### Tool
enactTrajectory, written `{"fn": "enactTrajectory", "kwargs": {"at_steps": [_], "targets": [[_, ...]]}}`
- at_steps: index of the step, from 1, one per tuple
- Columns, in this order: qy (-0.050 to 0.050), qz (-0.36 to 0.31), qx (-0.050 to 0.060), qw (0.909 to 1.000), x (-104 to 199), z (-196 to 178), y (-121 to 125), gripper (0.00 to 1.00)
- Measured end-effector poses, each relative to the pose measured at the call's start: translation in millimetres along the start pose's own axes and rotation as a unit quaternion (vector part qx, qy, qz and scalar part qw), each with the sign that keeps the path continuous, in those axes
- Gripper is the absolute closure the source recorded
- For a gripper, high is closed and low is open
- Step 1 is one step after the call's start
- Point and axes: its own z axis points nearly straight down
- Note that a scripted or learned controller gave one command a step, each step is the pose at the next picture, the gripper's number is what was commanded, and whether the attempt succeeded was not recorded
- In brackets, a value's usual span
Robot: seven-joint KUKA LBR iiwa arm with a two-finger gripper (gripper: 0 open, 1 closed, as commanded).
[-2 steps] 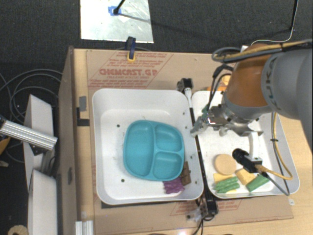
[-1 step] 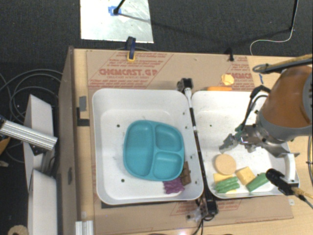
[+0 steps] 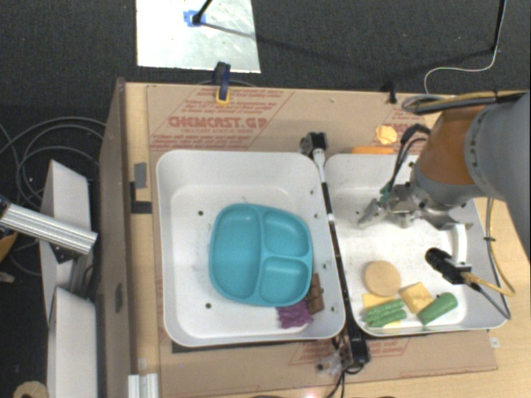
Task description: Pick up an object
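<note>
White right bin [image 3: 353,255] holds tan disc [image 3: 382,277] below end effector [image 3: 373,212], apart.

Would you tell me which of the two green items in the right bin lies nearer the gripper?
The green piece toward the bin's right wall; the other green piece lies further left of the gripper.

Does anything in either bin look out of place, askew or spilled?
Nothing looks spilled or damaged. The teal divided plate sits at a slant in the left white bin, with a small purple object against its lower edge. Small food-shaped toys cluster in the right white bin's lower corner.
</note>
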Motion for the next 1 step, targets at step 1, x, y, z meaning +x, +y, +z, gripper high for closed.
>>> {"fn": "enactTrajectory", "kwargs": {"at_steps": [1], "targets": [[0.000, 0.000, 0.000, 1.0000, -39.2, -3.7, 64.0, 0.00]]}}
